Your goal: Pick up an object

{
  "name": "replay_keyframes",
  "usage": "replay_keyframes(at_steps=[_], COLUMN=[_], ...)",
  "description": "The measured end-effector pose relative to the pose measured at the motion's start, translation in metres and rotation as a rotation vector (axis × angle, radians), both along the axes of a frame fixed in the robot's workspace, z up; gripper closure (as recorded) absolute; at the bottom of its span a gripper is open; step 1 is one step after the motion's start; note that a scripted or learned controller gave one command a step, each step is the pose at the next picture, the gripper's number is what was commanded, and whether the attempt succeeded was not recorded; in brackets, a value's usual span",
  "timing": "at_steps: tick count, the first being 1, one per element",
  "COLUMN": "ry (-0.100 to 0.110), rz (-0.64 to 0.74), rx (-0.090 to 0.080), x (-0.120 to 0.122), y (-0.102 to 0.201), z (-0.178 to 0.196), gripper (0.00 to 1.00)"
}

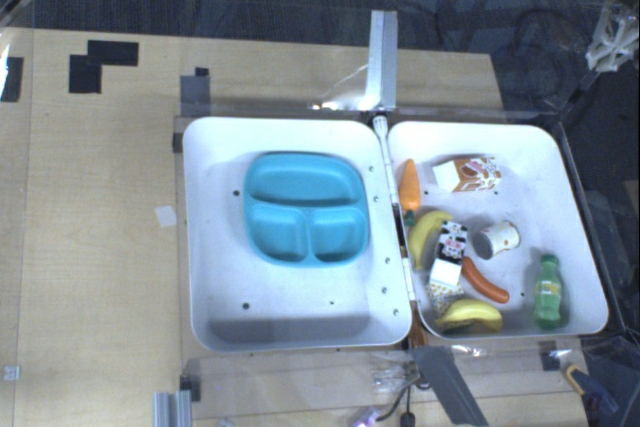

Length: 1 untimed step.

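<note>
The right white bin (560,165) holds several small items. An orange carrot (409,185) lies by its left wall, with a brown and white carton (467,174) beside it. A yellow banana (425,235) curves below the carrot, touching a black and white box (453,240). A white cup (497,238) lies on its side in the middle. A red-orange sausage (485,281), a green bottle (547,291) and a second banana (470,315) sit near the front wall.
The left white bin (215,245) holds a blue divided plate (305,208). A metal post (383,60) stands behind the wall where the bins meet. Black markers (100,63) lie on the wooden bench at far left.
</note>
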<state>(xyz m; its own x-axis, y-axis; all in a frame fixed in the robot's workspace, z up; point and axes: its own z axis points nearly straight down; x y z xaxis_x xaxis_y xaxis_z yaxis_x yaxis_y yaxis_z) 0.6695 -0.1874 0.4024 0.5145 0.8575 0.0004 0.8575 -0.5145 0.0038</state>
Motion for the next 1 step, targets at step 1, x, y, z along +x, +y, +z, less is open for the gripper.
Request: replay_keyframes(at_steps=[1], ry=[-0.002], rz=[-0.1], rx=[0.0], x=[0.0002], y=[-0.007], z=[-0.0022], gripper=[1.0])
